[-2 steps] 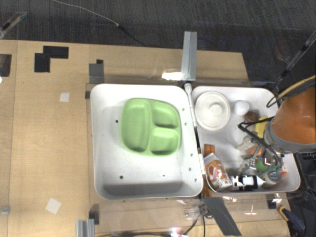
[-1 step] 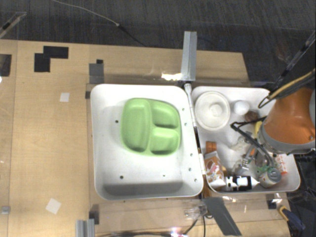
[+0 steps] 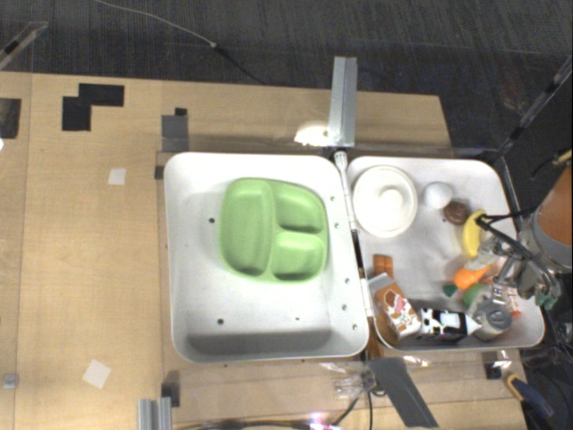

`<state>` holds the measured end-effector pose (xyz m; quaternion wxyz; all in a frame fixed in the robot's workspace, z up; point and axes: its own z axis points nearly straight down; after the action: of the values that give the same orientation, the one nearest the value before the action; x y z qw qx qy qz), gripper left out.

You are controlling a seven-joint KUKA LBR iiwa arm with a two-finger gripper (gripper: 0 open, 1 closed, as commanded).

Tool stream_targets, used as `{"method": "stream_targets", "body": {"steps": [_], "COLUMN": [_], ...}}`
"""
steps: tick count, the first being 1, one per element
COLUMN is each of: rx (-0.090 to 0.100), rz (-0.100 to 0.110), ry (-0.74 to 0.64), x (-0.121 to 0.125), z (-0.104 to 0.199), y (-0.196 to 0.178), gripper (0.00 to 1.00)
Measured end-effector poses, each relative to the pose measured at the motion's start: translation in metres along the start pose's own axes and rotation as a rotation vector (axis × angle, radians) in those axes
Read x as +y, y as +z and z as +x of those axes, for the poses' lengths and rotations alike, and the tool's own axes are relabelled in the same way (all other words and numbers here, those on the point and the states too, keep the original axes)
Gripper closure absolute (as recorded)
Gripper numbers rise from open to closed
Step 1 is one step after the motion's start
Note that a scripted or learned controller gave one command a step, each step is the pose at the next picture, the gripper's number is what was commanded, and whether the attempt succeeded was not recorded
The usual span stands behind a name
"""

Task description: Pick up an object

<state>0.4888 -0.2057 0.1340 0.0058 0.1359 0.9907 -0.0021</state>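
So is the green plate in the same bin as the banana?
No, the green divided plate lies alone in the left bin, while the banana sits in the right bin with the other small things.

Green divided plate point(image 3: 272, 229) in left bin point(image 3: 192, 330); pincer point(image 3: 508, 287) over cluttered right bin point(image 3: 501, 179).

Tray point(image 3: 272, 229) in left bin point(image 3: 192, 321); bowl point(image 3: 385, 200) in right bin point(image 3: 501, 182).

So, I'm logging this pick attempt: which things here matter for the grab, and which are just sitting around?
In play:
gripper, low in the right bin
carrot
banana

Lying about:
green divided plate in the left bin
white bowl
brown carton
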Motion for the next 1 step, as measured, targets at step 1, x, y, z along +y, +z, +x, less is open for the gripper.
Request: {"method": "stream_targets", "body": {"steps": [1], "rx": [-0.011], "rz": [-0.002], "ry": [0.053], "x": [0.0007], "z": [-0.0040], "y": [0.0429], "gripper": [0.00]}}
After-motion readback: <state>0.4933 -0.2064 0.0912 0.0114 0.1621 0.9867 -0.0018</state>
